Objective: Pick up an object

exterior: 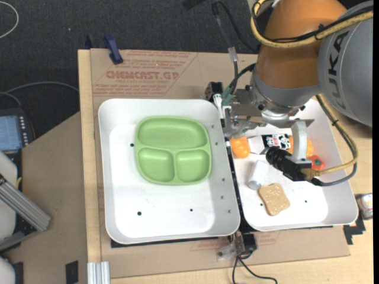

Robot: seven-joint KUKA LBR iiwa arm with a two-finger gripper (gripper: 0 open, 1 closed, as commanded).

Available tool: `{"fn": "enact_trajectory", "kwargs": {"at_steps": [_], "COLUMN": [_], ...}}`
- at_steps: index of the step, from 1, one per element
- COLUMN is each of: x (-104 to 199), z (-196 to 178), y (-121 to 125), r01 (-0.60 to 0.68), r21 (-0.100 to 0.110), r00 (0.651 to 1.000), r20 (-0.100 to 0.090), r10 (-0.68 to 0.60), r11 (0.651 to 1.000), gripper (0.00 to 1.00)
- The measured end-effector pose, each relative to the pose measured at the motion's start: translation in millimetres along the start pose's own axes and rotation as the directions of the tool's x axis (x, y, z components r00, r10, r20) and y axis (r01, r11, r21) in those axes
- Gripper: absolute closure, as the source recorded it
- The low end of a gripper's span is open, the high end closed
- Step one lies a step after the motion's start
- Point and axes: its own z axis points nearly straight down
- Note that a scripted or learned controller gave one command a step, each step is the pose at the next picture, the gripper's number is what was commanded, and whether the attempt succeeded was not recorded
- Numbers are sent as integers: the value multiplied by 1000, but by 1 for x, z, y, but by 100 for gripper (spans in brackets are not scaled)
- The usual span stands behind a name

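Observation:
The right bin (331, 209) holds several small items. An orange rounded object (240, 148) lies by its left wall. A tan toast-like slice (274, 199) rests near the front, with a pale grey piece (258, 173) just behind it. A black-and-white patterned item (278, 141) and a small orange thing (315, 160) lie farther right. My gripper (238, 120) hangs low over the bin's back left corner, just behind the orange rounded object. The wrist hides its tips, and I see nothing held.
The left bin (118, 206) holds a green three-part plate (173, 149) lying flat in its back half. The big grey and orange arm body covers the right bin's back. Cables and a clamp sit on the cardboard behind the bins.

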Motion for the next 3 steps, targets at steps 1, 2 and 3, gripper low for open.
{"fn": "enact_trajectory", "kwargs": {"at_steps": [1, 2, 3], "x": [9, -34, -20], "z": [-21, -159, -91], "y": [-57, -54, -56], "r01": [3, -1, 2], "r21": [-3, -26, 0], "r00": [1000, 1000, 1000], "r20": [-3, -3, -1], "r10": [-3, 1, -2], "r11": [1000, 1000, 1000], "gripper": [100, 100, 100]}}
